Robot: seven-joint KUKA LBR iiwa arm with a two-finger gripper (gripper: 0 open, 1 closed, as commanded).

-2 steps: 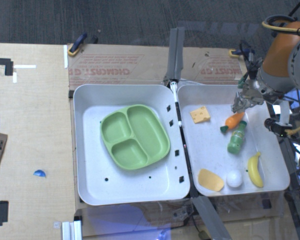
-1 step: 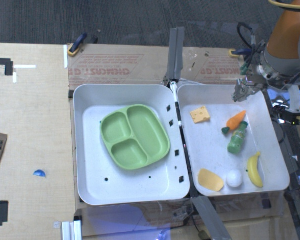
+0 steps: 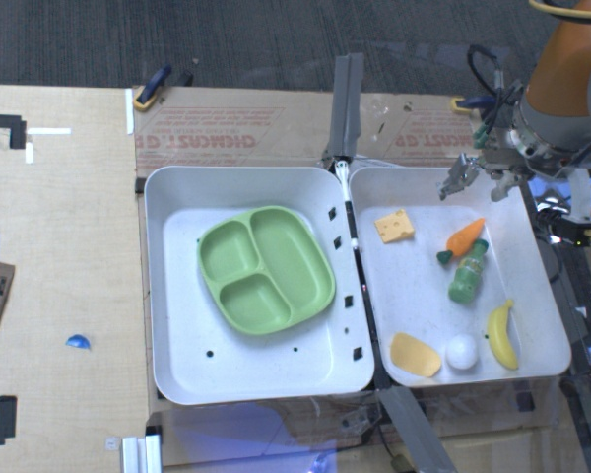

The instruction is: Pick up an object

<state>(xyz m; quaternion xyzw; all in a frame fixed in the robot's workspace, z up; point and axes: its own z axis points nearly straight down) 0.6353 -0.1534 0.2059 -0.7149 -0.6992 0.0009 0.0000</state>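
The right bin (image 3: 542,264) holds a yellow cheese wedge (image 3: 395,227), an orange carrot (image 3: 464,237), a green bottle (image 3: 467,275), a banana (image 3: 502,336), a white ball (image 3: 461,352) and a flat orange-yellow piece (image 3: 415,355). My gripper (image 3: 478,182) hangs over the back edge of this bin, above and behind the carrot. Its two fingers are spread open and nothing sits between them.
A green divided plate (image 3: 266,269) lies in the left bin (image 3: 163,294). A cardboard sheet (image 3: 236,126) lies behind the bins, with a grey post (image 3: 346,106) between them. The wooden benchtop (image 3: 54,264) stretches to the left.
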